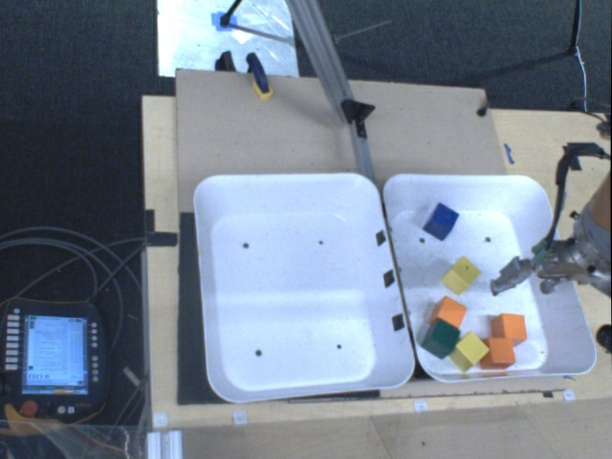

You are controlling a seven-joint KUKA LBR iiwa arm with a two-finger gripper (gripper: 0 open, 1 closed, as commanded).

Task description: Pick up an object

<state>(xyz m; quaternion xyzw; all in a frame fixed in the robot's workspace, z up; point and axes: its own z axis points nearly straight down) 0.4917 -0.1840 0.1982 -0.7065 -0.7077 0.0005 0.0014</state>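
The right bin [566, 347] holds several small cubes. A blue cube [441, 221] lies toward its back, and a yellow cube [461, 275] sits near the middle. Along the front are an orange cube [448, 311], a dark green cube [441, 338], a second yellow cube [470, 350] and two more orange cubes [509, 328] [497, 354]. My gripper [512, 275] reaches in from the right, just right of the middle yellow cube and above the orange pair. I see no cube in it.
The left bin [287, 285] sits beside the right one, with black clips [389, 278] along the shared edge. A slanted metal pole [325, 55] crosses the back of the bench. A teach pendant [53, 357] and cables lie on the floor at left.
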